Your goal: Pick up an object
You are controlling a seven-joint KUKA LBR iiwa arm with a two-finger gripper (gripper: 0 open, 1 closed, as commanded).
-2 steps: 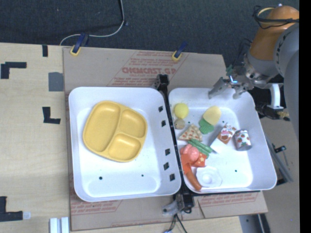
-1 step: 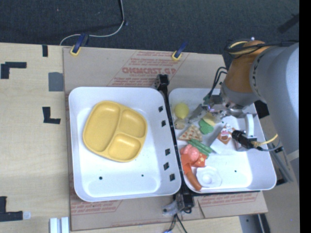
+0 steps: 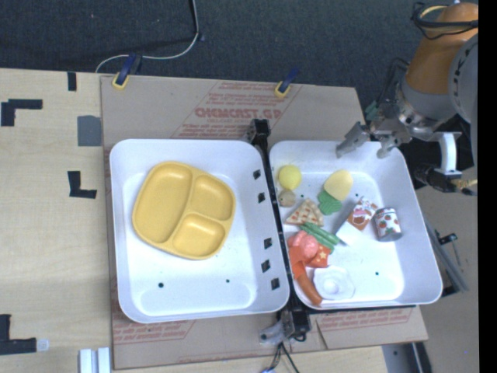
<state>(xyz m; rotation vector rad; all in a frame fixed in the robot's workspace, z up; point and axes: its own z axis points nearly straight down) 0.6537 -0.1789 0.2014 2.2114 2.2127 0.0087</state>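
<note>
The gripper (image 3: 363, 142) is hovering spread open and holding nothing over the right bin's (image 3: 419, 274) far rim; it is needing to descend squarely over the lemon (image 3: 338, 183) nearby.

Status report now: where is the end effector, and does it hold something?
End effector open, holding nothing, over right bin's far rim. Toys lie loose in that bin. Yellow tray in left bin.

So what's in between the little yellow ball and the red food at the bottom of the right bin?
In the camera view, a tan cracker wedge lies between the yellow ball and the red food.
</note>
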